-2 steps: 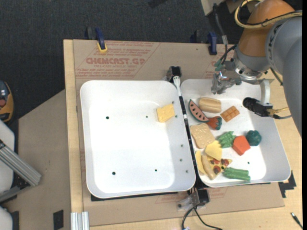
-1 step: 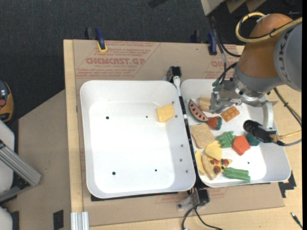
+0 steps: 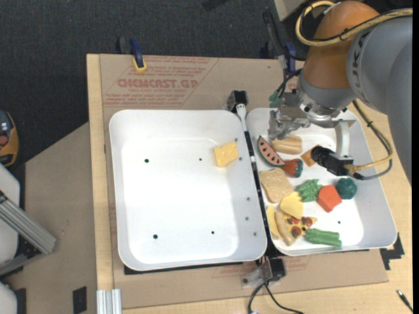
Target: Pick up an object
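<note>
Bench: we look down at a slant on a brown board [image 3: 163, 84] carrying two shallow white bins side by side.
Left bin: the left bin [image 3: 131, 195] fills the middle of the frame; we see one yellow cheese wedge [image 3: 226, 154] near its upper right corner, with bare white floor around it.
Right bin: the right bin [image 3: 376, 221] sits toward the right of the frame and is crowded with toy food.
Toy food: we make out a watermelon slice [image 3: 269, 150] by the bin's left wall, a tan bread roll [image 3: 288, 144] just beside it, a slice of toast [image 3: 275, 184] lower down, a pizza slice [image 3: 296, 224], green beans [image 3: 323, 238] at the bottom, an orange block [image 3: 329, 198] and a dark teal ball [image 3: 347, 188] touching it.
Arm: the grey arm with its orange band [image 3: 334, 44] comes in from the upper right.
Gripper: the gripper [image 3: 283, 128] hangs over the upper part of the right bin, right above the bread roll.
Fingers: we cannot tell whether they are spread or pressed together, nor whether they touch the roll.
</note>
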{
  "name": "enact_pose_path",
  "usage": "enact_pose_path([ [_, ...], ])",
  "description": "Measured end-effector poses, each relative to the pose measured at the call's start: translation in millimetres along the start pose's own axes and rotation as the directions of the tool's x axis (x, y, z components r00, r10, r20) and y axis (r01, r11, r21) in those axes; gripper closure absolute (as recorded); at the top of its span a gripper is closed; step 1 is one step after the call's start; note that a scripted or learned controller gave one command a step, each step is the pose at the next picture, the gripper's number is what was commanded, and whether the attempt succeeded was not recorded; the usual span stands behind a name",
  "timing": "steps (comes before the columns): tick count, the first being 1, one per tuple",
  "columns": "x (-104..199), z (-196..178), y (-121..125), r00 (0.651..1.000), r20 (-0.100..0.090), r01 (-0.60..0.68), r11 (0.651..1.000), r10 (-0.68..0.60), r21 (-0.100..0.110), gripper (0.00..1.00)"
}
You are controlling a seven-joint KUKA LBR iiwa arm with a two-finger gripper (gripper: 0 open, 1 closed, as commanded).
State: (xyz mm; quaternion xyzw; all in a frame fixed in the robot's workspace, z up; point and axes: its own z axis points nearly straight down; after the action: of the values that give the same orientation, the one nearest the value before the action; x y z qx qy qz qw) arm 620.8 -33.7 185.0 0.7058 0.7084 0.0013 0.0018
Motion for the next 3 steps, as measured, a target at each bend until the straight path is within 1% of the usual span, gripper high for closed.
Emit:
enact_pose_path([
  [1, 70, 0, 48, 1.000, -0.001, 0.004, 1.000, -0.004, -0.002, 1.00],
  [2, 138, 36, 44, 1.000, -0.004, 0.003, 1.000, -0.003, 0.011, 1.00],
  [3, 207, 64, 45, 1.000, -0.004, 0.003, 1.000, -0.003, 0.006, 1.00],
])
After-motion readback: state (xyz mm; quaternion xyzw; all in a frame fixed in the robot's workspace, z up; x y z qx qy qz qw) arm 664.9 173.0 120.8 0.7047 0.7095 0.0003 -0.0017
